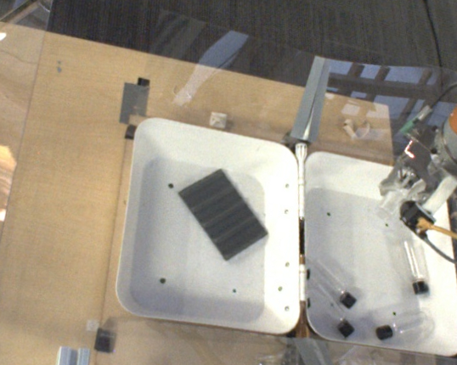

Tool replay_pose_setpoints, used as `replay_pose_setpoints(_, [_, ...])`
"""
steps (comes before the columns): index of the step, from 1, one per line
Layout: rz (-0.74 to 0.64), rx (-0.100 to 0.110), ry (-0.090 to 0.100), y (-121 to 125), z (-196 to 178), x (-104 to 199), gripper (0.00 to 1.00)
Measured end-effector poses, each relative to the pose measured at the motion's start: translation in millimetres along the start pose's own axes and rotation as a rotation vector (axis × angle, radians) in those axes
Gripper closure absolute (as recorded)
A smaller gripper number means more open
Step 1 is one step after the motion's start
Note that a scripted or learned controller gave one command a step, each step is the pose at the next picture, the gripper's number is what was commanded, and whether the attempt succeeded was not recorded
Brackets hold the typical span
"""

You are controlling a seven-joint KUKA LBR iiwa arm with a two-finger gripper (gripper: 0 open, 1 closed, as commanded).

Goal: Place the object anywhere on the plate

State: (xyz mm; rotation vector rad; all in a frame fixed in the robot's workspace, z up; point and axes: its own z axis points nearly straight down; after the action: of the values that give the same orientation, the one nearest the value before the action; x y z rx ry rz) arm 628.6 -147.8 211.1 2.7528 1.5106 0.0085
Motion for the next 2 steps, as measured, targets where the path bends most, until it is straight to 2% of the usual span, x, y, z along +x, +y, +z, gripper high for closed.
replay_pose_setpoints(1, [0.194, 0.002, -0.004, 40.7, 19.5, -16.2, 1.0])
replay_pose_setpoints(2, [0.296, 0.002, -0.005, 55.1, -15.3, -20.3, 1.0])
